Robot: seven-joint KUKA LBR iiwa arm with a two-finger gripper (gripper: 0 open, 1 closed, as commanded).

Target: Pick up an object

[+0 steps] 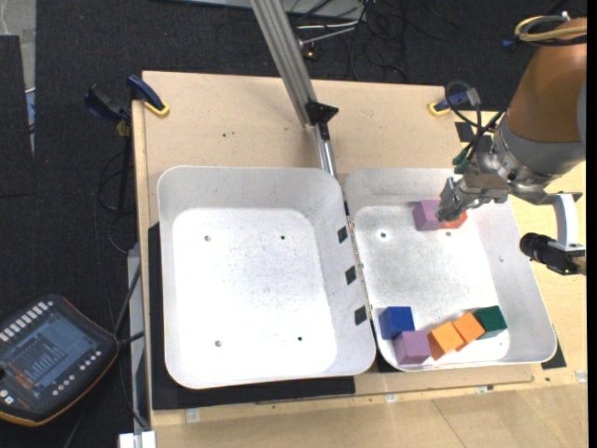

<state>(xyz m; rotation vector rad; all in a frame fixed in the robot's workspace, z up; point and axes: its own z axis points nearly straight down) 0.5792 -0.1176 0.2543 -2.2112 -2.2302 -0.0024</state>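
My gripper point(451, 209) is low in the far part of the right bin point(522, 278). A purple block point(426, 215) lies just left of it, touching or nearly touching the fingers. A bit of an orange-red block point(454, 221) peeks out right under the gripper. Along the bin's near edge sit a blue block point(396, 321), a second purple block point(412, 346), an orange block point(447, 337), another orange block point(468, 327) and a green block point(490, 320).
The left bin point(187, 278) lies beside the right one. A slanted metal pole point(284, 45) crosses the back of the bench. Clamps sit at the bench's far corners, and a teach pendant point(47, 357) lies off the bench at the lower left.
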